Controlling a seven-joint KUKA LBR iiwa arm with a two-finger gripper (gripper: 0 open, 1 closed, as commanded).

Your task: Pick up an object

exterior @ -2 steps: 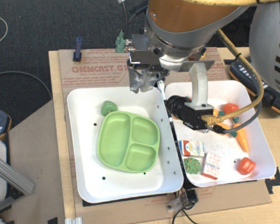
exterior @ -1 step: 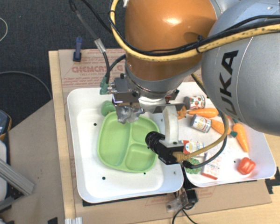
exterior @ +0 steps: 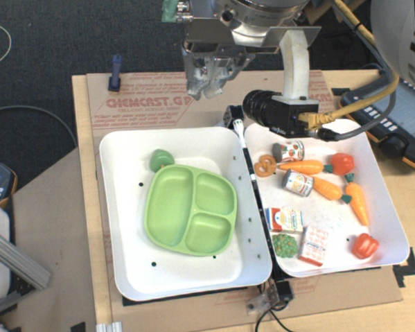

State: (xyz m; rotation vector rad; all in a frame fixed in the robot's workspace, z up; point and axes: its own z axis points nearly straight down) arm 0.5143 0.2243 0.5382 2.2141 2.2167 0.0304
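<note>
My gripper (exterior: 206, 78) hangs high over the brown board behind the left bin (exterior: 119, 201), above that bin's back edge. I see nothing in it. The left bin holds a green divided plate (exterior: 189, 211) and a small green piece (exterior: 161, 158) at the plate's back left corner. In the right bin (exterior: 391, 221) lie a pretzel (exterior: 266, 166), two small cans (exterior: 290, 151) (exterior: 298, 183), three carrots (exterior: 301, 167) (exterior: 328, 189) (exterior: 357, 202), a tomato (exterior: 341, 163), a red pepper (exterior: 365, 246), a small carton (exterior: 285, 220), a green pea pack (exterior: 286, 245) and a pink-white packet (exterior: 313, 245).
A black cylindrical fixture (exterior: 271, 113) with a white upright and a yellow cable overhangs the right bin's back edge. A blue clip (exterior: 114, 73) lies on the board's back left corner. Cables and equipment crowd the right side of the bench.
</note>
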